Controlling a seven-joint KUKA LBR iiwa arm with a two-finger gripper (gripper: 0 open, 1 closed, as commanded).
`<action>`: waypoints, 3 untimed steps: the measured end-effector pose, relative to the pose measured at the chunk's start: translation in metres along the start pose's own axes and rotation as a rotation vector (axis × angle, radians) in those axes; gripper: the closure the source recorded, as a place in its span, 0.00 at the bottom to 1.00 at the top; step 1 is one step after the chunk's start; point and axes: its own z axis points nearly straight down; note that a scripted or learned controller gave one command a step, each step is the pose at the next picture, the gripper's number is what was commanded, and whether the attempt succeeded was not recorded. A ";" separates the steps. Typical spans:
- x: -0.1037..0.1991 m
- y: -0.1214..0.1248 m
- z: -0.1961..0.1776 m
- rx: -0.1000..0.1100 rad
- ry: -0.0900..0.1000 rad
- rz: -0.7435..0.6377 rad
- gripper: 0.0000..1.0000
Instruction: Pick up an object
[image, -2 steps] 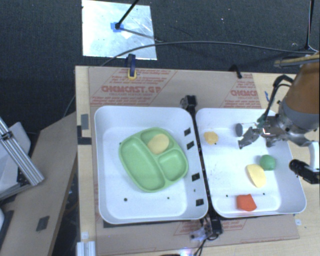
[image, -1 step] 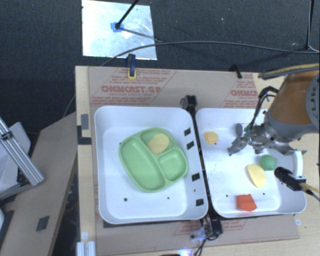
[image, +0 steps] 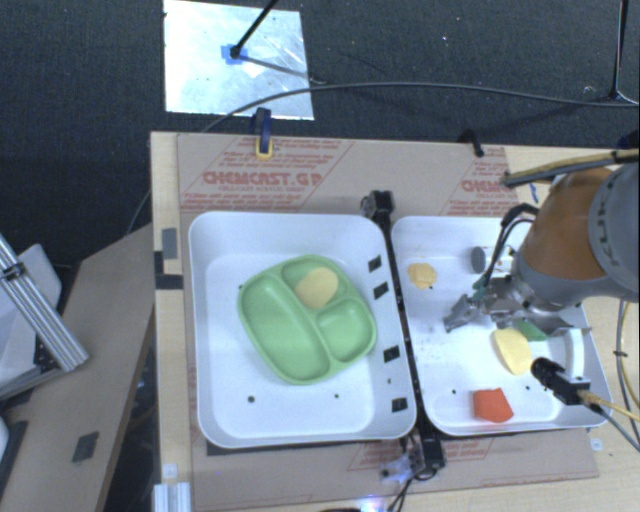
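Camera view: the grey metal end effector (image: 462, 317) hangs low in the right shallow white bin (image: 440, 415), its tip over bare floor. Whether its fingers are apart or together I cannot tell. Candidates lie around it: a pale yellow soft block (image: 512, 351) just beside, an orange wedge (image: 492, 405) nearer the front, a small yellow round piece (image: 422, 274) behind. Nothing appears gripped, so the pick seems not yet made.

The left bin holds a green divided plastic plate (image: 290, 345) carrying a yellow lump (image: 318, 288).

The grey arm (image: 612, 225) comes in from the right, its orange band (image: 560, 235) above the wrist, angled down and leftward; the gripper (image: 462, 316) sits low at its end, pointing left, fingertips close together
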 end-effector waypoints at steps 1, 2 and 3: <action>-0.001 0.002 -0.014 -0.007 -0.003 0.000 1.00; 0.001 0.006 -0.078 -0.012 -0.003 -0.004 1.00; 0.001 0.008 -0.133 -0.012 -0.003 -0.004 1.00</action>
